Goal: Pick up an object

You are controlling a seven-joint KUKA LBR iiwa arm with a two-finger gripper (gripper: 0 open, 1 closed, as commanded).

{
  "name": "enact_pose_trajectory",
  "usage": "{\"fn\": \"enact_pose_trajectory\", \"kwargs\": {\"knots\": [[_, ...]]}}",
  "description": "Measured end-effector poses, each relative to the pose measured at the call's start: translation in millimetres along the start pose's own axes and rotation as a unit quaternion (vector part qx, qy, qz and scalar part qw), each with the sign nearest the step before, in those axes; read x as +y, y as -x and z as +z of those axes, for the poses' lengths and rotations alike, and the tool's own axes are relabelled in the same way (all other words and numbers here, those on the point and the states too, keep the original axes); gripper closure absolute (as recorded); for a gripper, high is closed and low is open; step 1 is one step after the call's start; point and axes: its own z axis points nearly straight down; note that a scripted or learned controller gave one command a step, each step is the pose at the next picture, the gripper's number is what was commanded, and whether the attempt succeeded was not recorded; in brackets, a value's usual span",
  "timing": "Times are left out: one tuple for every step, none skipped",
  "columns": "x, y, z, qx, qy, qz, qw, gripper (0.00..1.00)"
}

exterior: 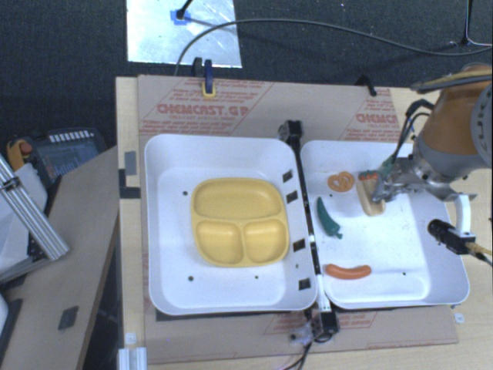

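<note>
Two white bins sit side by side on a cardboard sheet (254, 99) that covers the surface (125, 137). The left bin (169, 176) holds a yellow plate (235, 220) lying flat near its middle. It has three compartments, one wide at the far side and two smaller at the near side, and nothing lies in any of them.

The right bin (400, 245) holds four small things, all in its left half. A brown pretzel (340, 181) lies toward the far left. A tan block (372, 201) lies just to the right of it, close but apart. A green pepper (328, 217) lies slantwise nearer the camera, close to the bin's left wall. An orange sausage (348, 270) lies lengthwise near the front wall, well apart from the rest.

The arm (454, 129) comes in from the right over the far right corner of this bin, its orange band uppermost and the grey wrist below. The hand (384, 186) is low in the bin, right over the far end of the block and just beside the pretzel. It looks to touch the block or come very close to it. From this angle I cannot tell how far open the hand is, nor whether it has hold of the block — the block's near end rests on the bin floor, and nothing is lifted clear.

A blue and yellow clamp (207, 79) grips the sheet's far edge.
</note>
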Motion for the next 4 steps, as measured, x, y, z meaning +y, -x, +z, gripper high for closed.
{"fn": "enact_pose_trajectory", "kwargs": {"knots": [[-4,0,-45,0.0,0.0,-0.002,1.0,1.0],[-2,0,-81,0.0,0.001,-0.002,1.0,1.0],[-7,-46,-72,0.001,-0.002,-0.004,1.0,1.0],[-7,-102,-77,0.002,-0.002,-0.005,1.0,1.0]]}}
